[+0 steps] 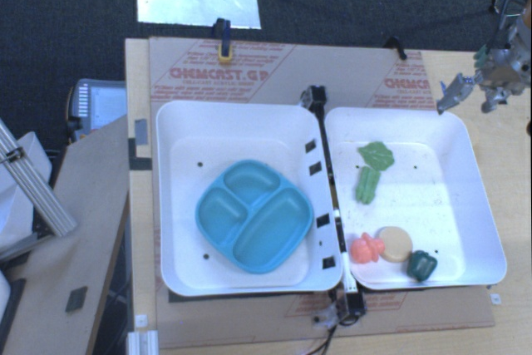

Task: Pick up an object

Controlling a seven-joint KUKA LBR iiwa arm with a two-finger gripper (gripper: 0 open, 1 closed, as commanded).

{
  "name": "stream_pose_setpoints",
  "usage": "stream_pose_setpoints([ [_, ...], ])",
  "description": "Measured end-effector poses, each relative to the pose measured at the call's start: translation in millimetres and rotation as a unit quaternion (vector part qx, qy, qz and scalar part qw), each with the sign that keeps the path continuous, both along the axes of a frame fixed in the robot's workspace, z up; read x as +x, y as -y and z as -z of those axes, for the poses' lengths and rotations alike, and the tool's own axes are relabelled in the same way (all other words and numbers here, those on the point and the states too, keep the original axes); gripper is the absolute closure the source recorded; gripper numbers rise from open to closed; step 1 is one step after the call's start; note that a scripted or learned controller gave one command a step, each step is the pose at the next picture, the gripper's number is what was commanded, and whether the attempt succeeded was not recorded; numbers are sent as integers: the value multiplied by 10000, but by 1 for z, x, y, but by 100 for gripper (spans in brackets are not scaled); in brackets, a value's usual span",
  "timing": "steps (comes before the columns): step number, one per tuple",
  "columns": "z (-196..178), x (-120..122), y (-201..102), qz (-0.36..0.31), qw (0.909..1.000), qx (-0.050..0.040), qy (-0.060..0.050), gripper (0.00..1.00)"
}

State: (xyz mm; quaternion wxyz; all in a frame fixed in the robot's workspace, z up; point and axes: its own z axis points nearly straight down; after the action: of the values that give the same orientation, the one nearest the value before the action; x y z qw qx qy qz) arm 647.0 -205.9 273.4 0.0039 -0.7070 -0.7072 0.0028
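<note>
Green, orange and tan toys [385, 216] lie untouched in the right bin [465, 179], so the reach has barely begun: the gripper [472, 93], spread and empty beyond its far corner, must descend over one.

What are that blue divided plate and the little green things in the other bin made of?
The blue plate looks like moulded plastic: even colour, soft sheen. The green leafy piece and dark green pepper look like toy food, likely plastic or rubber; the picture cannot settle which.
</note>
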Motion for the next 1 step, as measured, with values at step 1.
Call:
stream_pose_setpoints([
  [1,-8,2,-1,-15,10000,-13,59,0],
])
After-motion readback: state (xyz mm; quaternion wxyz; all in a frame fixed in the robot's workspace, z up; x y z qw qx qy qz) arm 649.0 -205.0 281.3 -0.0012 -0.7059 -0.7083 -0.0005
